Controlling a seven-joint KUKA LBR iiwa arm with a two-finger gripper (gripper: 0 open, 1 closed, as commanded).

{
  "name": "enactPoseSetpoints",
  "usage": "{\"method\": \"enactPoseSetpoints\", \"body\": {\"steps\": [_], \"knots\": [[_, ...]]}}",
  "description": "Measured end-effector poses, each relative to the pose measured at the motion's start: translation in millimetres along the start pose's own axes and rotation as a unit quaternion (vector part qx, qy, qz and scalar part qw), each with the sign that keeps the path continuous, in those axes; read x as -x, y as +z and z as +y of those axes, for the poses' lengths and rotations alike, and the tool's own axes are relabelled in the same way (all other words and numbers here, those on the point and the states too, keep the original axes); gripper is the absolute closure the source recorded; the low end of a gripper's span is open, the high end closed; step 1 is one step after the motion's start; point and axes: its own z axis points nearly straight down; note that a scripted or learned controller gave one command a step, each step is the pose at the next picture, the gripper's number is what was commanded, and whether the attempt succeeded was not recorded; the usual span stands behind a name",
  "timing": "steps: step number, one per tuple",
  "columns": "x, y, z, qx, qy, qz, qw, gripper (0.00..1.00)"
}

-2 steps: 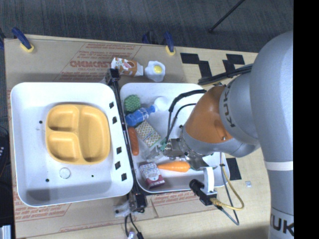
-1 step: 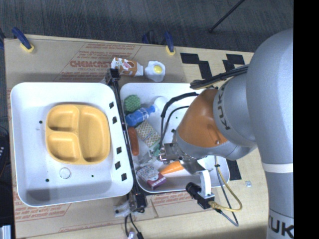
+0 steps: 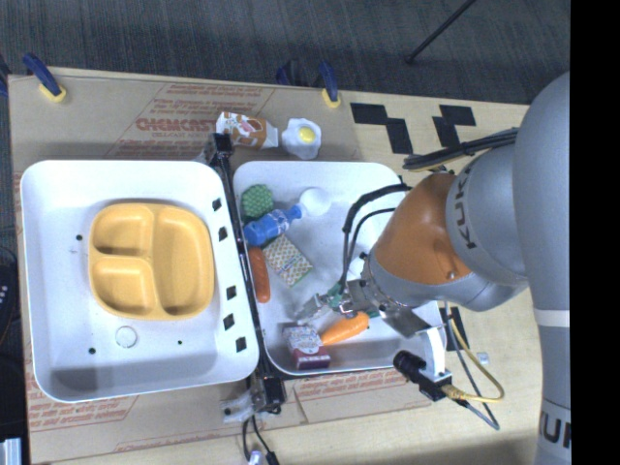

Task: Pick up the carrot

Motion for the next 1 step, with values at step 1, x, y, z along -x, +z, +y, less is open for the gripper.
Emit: {"method": "enactPoseSetpoints", "body": {"steps": [1], "knots": [[0.0,0.0,0.0,0.000,0.000,0.000,1.0000,0.00]]}}
